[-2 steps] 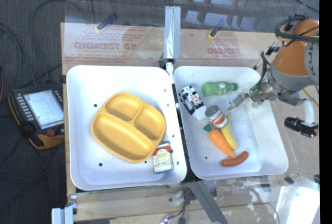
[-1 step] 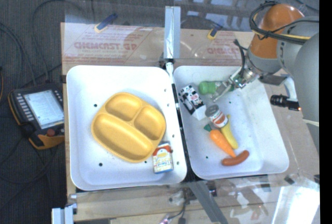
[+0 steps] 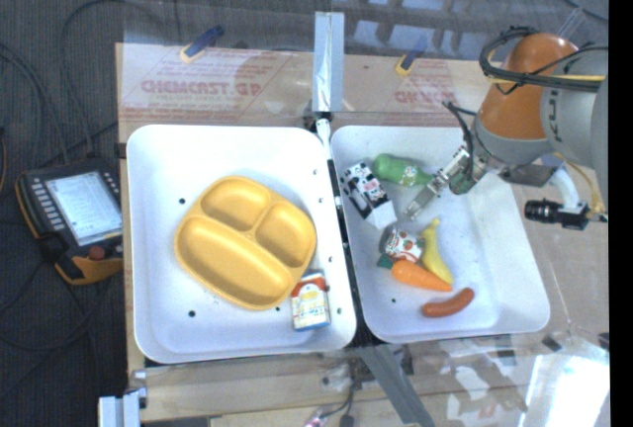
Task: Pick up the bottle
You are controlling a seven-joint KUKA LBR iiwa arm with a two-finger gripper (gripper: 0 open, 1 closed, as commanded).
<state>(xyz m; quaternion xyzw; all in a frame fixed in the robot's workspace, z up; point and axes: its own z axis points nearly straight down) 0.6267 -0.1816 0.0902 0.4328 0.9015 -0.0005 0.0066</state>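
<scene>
The arm reaches in from the right – its gripper [image 3: 432, 191] hangs low over the right bin [image 3: 514, 301], fingers a little apart and holding nothing, just beside the green bottle [image 3: 400, 168] (lying near the bin's back wall). On the board behind, "CHEMCAST" can be read
</scene>
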